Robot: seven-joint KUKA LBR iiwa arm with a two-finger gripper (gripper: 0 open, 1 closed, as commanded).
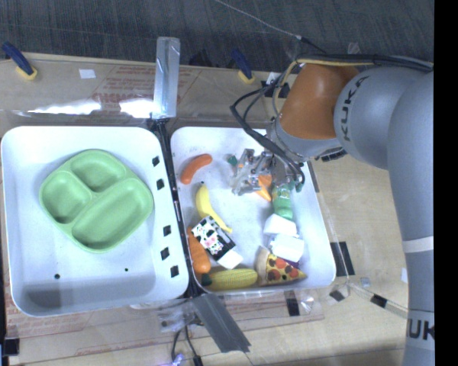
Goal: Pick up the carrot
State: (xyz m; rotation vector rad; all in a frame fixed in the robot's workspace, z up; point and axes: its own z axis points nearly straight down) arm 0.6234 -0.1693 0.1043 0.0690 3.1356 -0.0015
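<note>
Lying along the near rim of the right bin (223, 145), at about 6 o'clock, is a yellow corn cob (230, 279), with a pizza slice (279, 269) just beside it toward 5 o'clock. The carrot (199, 255) lies at about 7 o'clock in that bin, close to the wall shared with the left bin (84, 279), its near end touching the corn cob. A cow-patterned carton (212, 237) rests against the carrot's 3 o'clock side. Two white blocks (284, 236) are stacked near the bin's 4 o'clock wall. Farther in, a banana (205, 203) lies near the bin's middle, and a green bottle (282, 201) stands at about 3 o'clock.

Beyond the banana, the gripper (250, 175) hangs low over the bin's far half, between 12 and 2 o'clock, well apart from the carrot. Whether it is spread or pressed together cannot be told; a small orange piece (265, 186) shows just beside it, and whether the tool pinches it is unclear. A reddish sausage (195, 168) lies at about 11 o'clock, near the far corner.

In the left bin, a green divided plate (98, 199) sits toward the middle. The arm (382, 120) comes in from 3 o'clock, its orange band (309, 101) above the bin's far rim.
</note>
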